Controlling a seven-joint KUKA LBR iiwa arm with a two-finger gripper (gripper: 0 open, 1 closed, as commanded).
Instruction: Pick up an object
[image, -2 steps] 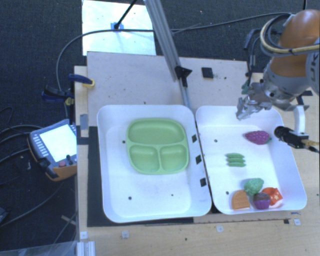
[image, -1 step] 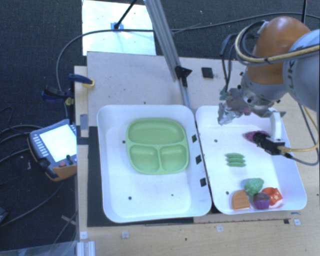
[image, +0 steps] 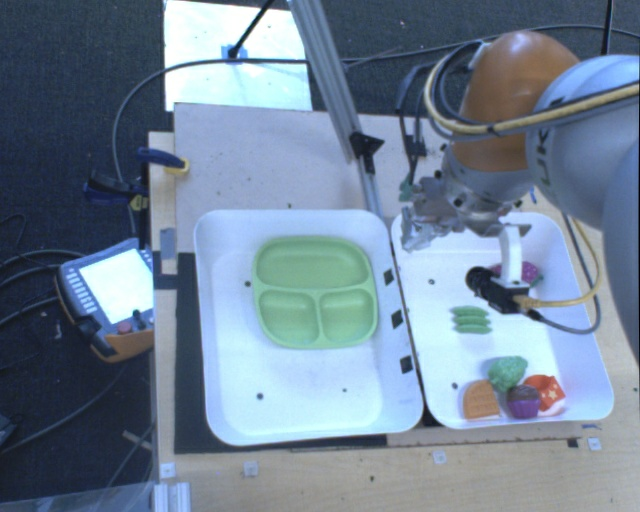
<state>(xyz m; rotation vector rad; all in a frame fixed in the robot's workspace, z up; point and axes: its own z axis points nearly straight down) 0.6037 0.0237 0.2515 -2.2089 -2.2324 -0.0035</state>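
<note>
Orange piece (image: 481, 401), green piece (image: 507, 371), purple piece (image: 523, 401) and red piece (image: 548, 393) cluster in near corner of right bin (image: 440, 350); pea pod (image: 471, 319) lies farther in. Gripper (image: 417, 236) hangs at its far left, state indeterminable.

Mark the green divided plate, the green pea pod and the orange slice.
green divided plate (image: 312, 265), camera view, its bare top compartment.
green pea pod (image: 471, 319), camera view, its middle.
orange slice (image: 481, 401), camera view, its middle.

- Pink thing (image: 529, 271), right of frame: I see only part of it; the arm (image: 598, 130) covers the rest.
- That arm runs off the upper right edge.
</note>
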